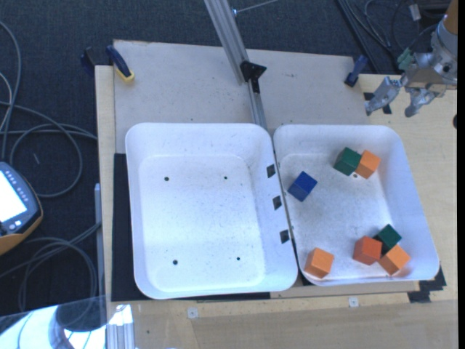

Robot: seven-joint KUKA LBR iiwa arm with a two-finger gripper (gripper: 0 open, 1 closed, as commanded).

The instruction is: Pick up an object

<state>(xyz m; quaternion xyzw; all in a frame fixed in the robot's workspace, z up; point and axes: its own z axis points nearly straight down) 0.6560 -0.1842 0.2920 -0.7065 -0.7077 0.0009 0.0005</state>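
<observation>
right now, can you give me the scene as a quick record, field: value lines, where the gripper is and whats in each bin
gripper: gripper open, nothing between its fingers, above the bench beyond the right bin's far right corner
right bin: right bin holds seven blocks
far pair: green block touching orange block
alone: blue block near the divider
near edge: orange block by itself
near right cluster: red block, dark green block, orange block bunched together
left bin: left bin speckled white floor
</observation>
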